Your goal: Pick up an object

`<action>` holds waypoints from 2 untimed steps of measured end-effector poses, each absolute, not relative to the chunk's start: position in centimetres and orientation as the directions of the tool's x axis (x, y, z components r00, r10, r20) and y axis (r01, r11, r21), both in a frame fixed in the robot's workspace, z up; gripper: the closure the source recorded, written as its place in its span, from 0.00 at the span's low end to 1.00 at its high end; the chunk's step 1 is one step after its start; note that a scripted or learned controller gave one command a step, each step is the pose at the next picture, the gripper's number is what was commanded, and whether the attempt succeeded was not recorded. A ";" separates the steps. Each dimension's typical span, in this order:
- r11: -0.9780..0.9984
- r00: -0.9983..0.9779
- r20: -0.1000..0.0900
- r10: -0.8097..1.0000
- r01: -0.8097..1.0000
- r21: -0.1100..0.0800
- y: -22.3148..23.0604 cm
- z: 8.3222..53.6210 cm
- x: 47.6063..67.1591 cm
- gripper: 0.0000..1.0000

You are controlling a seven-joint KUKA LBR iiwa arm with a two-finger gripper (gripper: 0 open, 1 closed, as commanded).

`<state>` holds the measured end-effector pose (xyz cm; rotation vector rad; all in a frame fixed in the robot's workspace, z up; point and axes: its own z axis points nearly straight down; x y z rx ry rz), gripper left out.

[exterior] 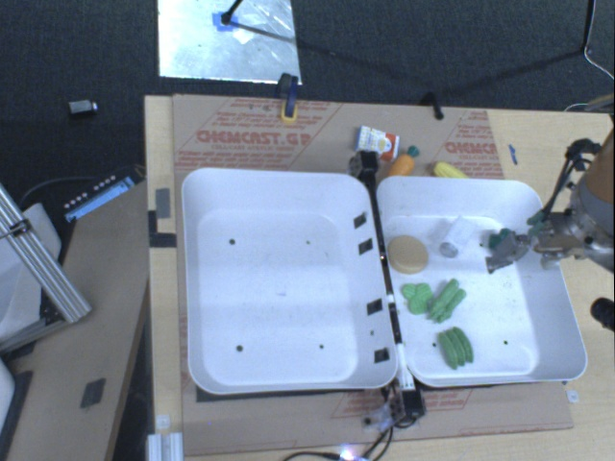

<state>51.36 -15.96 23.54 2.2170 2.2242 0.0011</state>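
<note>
We see our gripper (500, 249) over the right bin (557, 353), its state unclear, nothing visibly lifted, so the pick remains.

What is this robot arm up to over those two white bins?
The gripper reaches in from the right over the right bin, near a clear cup. Nothing can be seen between its fingers. A tan disc and green toy vegetables lie in that bin. The left bin sits alongside.

The grey arm reaches in from the right, wrist held low, its pincer (500, 249) pointing leftward.
</note>
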 end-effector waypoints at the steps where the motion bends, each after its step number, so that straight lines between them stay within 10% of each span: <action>1: 0.009 -0.009 0.007 1.000 1.000 -0.012 -8.5 9.6 48.3 0.00; 2: 0.006 -0.006 0.000 1.000 1.000 0.006 -10.4 8.6 54.3 0.00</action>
